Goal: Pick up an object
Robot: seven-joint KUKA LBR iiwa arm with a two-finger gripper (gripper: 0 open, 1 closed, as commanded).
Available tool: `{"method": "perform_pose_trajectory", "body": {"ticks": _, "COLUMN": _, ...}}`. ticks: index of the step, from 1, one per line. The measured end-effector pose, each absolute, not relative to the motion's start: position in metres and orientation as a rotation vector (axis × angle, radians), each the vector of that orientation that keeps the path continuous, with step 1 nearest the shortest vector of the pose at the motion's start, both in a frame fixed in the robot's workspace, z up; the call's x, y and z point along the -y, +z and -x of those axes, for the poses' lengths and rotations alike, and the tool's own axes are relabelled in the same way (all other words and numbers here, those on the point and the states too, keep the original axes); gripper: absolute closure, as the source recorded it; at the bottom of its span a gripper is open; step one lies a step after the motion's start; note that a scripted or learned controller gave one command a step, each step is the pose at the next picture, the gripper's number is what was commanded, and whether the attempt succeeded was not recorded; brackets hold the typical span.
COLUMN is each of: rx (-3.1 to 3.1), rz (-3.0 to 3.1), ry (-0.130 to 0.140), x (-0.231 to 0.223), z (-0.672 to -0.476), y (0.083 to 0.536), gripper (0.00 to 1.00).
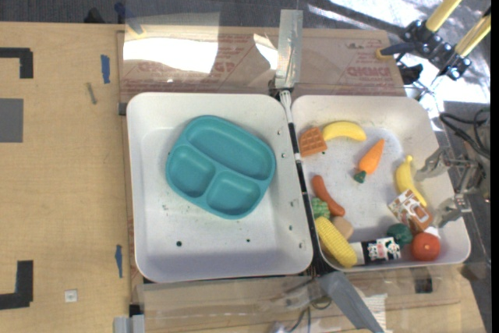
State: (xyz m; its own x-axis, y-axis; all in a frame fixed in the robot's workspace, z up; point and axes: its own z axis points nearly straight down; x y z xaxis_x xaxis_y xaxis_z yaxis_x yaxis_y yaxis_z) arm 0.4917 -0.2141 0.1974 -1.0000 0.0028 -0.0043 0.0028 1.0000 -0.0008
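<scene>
The toy carrot (371,157) sits mid right bin (355,107), clear of its neighbours. Looks light, hard, slick plastic, so pinch across its thick orange middle. Claw (460,187) at the bin's right edge; can't tell its state.

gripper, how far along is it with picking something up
Nothing looks picked yet: the carrot, both bananas and corn cob lie in the right bin. The gripper sits at that bin's right edge, nothing visibly between its fingers. Choosing, grasping and lifting remain.

Teal divided plate (221,166) in white left bin (148,246); yellow bananas (344,131), orange carrot (371,157), red tomato (426,246).
</scene>
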Motion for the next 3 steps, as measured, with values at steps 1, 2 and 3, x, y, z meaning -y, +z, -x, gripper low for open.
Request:
{"method": "perform_pose_trajectory", "body": {"ticks": 1, "rx": -3.122, "rz": 0.167, "ry": -0.008, "x": 0.191, "z": -0.528, "y": 0.090, "gripper": 0.00}}
{"method": "perform_pose_trajectory", "body": {"ticks": 2, "rx": -3.116, "rz": 0.329, "ry": 0.004, "x": 0.094, "z": -0.534, "y": 0.091, "gripper": 0.00}}
{"method": "perform_pose_trajectory", "body": {"ticks": 3, "rx": -3.111, "rz": -0.276, "ry": -0.002, "x": 0.093, "z": -0.513, "y": 0.091, "gripper": 0.00}}
